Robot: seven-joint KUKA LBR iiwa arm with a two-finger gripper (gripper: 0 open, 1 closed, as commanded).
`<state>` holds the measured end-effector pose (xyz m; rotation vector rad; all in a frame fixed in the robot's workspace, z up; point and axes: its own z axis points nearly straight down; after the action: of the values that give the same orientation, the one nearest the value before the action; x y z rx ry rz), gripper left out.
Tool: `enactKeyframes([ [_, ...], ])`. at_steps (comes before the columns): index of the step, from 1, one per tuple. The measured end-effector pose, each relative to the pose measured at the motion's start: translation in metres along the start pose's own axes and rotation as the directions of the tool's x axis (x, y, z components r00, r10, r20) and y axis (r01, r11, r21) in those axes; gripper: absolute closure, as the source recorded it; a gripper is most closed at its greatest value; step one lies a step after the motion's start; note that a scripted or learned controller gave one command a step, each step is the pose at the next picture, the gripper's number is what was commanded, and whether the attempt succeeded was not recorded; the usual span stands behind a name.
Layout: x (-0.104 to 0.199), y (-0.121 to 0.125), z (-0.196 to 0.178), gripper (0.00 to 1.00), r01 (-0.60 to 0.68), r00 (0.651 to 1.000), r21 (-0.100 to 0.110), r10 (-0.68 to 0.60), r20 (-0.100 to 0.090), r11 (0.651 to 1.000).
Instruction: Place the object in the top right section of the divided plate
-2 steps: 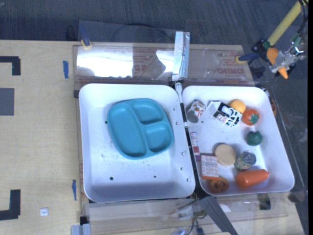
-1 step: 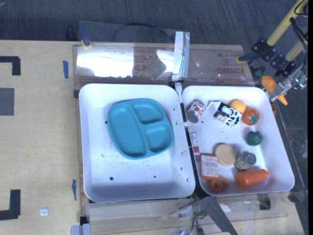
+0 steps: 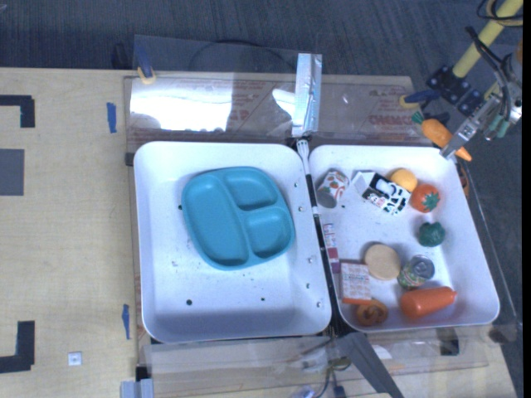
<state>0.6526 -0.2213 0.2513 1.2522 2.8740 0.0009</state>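
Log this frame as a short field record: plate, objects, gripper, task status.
plate: blue divided plate in the left bin, all sections bare
objects: right bin holds a tomato, round cracker, orange carrot and other small items
gripper: gripper above the right bin's far right corner, nothing visibly held
task status: not yet done

One fixed camera looks down at a slant on both white bins (image 3: 158,305), the blue divided plate (image 3: 236,216) near centre.
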Motion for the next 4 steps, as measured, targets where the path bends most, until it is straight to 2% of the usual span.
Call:
enactKeyframes([
  [1,-0.006,0.004,0.020,1.00,-0.066,0.998,0.002,0.066,-0.004,0.998],
  [2,-0.009,0.006,-0.024,1.00,-0.191,0.982,-0.002,0.191,0.003,0.982],
  [3,-0.012,0.009,-0.003,1.00,-0.311,0.950,0.004,0.311,-0.004,0.950],
  [4,0.023,-0.027,-0.031,1.00,-0.059,0.998,0.002,0.059,-0.003,0.998],
])
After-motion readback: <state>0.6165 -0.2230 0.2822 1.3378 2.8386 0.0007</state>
